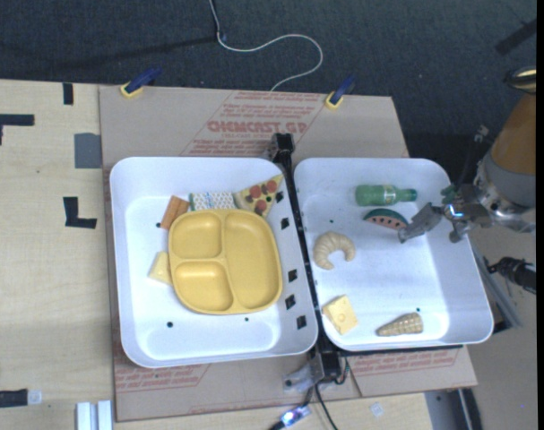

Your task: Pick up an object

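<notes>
In the right bin, the open, empty gripper hovers just beside the watermelon slice.

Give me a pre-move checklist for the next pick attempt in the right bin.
1. End effector over the right bin: ok, at its right wall.
2. End effector free of objects: ok, nothing seen between its fingers.
3. Nearest target: ok, watermelon slice lies just left of it.
4. Target isolated: ok, green bottle lies apart above it, croissant below left.
5. Finger opening: cannot tell.
6. Other options: ok, cheese wedge and cone lie apart near the front wall.
</notes>
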Available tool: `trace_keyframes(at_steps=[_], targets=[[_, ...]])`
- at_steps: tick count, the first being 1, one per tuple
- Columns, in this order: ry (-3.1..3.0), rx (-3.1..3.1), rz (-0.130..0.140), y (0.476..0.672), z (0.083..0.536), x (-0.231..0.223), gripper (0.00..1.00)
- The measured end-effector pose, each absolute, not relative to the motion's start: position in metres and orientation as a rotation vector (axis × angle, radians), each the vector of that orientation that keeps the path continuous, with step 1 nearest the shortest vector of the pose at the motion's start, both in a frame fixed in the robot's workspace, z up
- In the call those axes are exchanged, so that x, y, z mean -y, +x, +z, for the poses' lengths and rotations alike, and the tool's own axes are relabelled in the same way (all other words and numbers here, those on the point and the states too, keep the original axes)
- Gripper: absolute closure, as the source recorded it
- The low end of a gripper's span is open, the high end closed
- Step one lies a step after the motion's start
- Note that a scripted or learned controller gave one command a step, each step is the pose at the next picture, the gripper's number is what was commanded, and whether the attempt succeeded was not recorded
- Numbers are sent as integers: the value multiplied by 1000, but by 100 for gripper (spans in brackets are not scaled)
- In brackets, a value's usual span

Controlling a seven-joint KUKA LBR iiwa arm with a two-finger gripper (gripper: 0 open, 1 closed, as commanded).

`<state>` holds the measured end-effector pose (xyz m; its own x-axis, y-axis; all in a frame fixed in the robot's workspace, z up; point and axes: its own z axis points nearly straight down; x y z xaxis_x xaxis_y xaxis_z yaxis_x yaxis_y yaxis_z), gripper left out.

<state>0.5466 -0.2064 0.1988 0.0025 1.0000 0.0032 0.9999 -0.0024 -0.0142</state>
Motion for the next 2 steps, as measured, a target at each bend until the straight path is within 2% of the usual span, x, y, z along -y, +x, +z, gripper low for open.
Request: trace_keyframes(at_steps=[1,2], targets=[[-2220,2222,2,550,206,206,0],[-2216,2220,6,542,156,198,0]])
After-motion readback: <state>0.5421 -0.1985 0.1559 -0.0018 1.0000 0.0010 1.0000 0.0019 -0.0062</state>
